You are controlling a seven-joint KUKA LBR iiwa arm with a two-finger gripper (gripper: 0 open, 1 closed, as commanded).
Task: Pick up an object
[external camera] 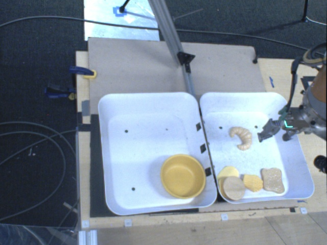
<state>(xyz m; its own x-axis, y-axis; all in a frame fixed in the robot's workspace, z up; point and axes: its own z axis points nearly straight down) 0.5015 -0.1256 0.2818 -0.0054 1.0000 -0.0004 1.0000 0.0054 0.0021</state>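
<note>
Front row of my right bin (294,152), listed from the camera outward: pale round disc (234,188) overlapping a yellow piece (228,172), yellow wedge (252,182), tan bread slice (273,180); behind them, alone on bare floor, a croissant (242,137); in the left bin (117,137), a yellow bowl (183,175). My claw (266,133) hangs just right of the croissant, apart from it, holding nothing; its spread I cannot tell. Best practice, in my judgement: take the croissant, the isolated item, centre over its curved middle, straddle the narrow width, then descend straight.

Arm (316,93) reaching from right, pincer (266,132) low, angled leftward
</note>
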